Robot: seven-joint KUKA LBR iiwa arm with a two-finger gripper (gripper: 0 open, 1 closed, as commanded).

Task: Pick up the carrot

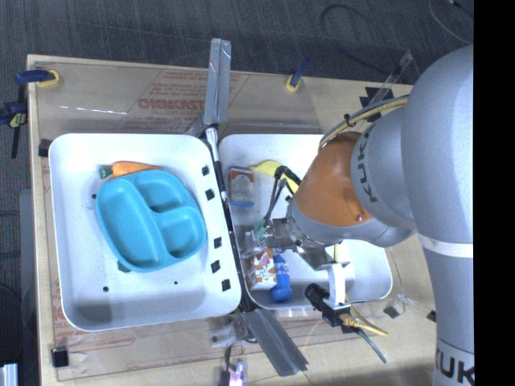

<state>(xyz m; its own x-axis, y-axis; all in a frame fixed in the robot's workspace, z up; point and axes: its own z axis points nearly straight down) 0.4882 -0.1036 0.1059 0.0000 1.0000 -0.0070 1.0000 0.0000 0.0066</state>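
in the left bin (72, 296), the smooth tapered carrot (133, 168) lies against the far edge of a glossy blue compartment tray (150, 221). claw (278, 240) over right bin (374, 276); its state cannot be told.

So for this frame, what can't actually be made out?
- Carrot: a thin orange strip shows in the left bin; the blue tray covers the rest.
- Gripper: the arm's orange band covers much of it.
- Right bin: the arm hides much of its floor.
- Packets: labels too small to read.
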